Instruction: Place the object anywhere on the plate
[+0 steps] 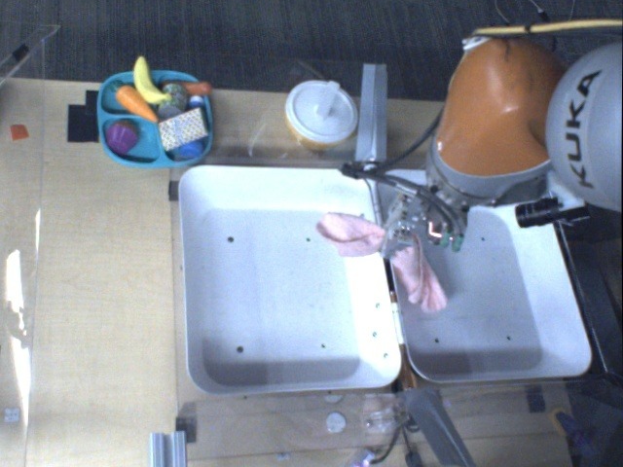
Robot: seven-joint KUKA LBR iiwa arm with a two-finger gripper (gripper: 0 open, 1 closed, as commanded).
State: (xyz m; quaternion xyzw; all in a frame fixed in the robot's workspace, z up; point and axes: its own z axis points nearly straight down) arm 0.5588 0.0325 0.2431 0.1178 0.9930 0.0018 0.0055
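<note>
Two white bins sit side by side on a pale wooden bench, with dark carpet behind. A pink cloth [384, 251] lies draped over the wall where the left bin [263, 348] and the right bin [506, 348] meet, one end in each. The gripper [414, 224] hangs right above its middle, and I cannot tell if it has a hold. The cloth looks soft, light and floppy, so it will sag and drag; I think pinching a bunched middle fold works best. A blue plate [112, 154] with toy food sits far left, beside a white lidded cup [321, 113].
</note>
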